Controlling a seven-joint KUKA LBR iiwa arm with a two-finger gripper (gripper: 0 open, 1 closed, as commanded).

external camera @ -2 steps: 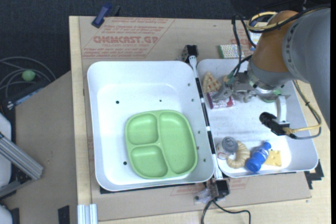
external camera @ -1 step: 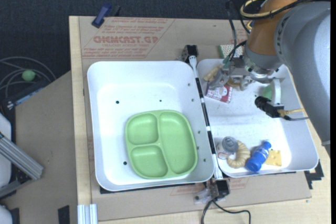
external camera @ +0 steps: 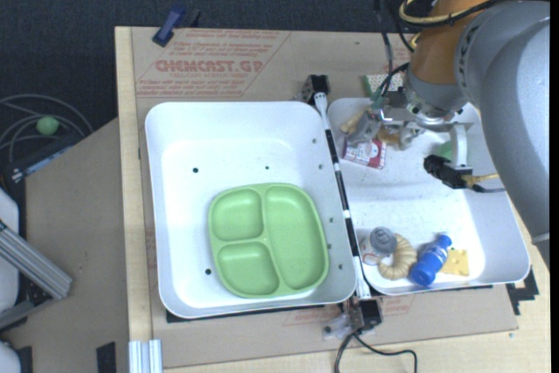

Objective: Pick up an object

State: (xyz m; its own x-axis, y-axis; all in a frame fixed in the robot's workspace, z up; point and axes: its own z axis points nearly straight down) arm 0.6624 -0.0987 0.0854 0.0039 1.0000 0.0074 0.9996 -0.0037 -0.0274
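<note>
A brown board-topped bench (external camera: 218, 57) printed with red lettering fills the middle of the frame. Two shallow white plastic bins sit on it side by side: the left bin (external camera: 175, 188) centre-left, the right bin (external camera: 498, 231) at right.

Green divided plate (external camera: 265, 238) in left bin (external camera: 175, 144), gripper (external camera: 384, 120) over red-white packet (external camera: 366, 153)
</note>
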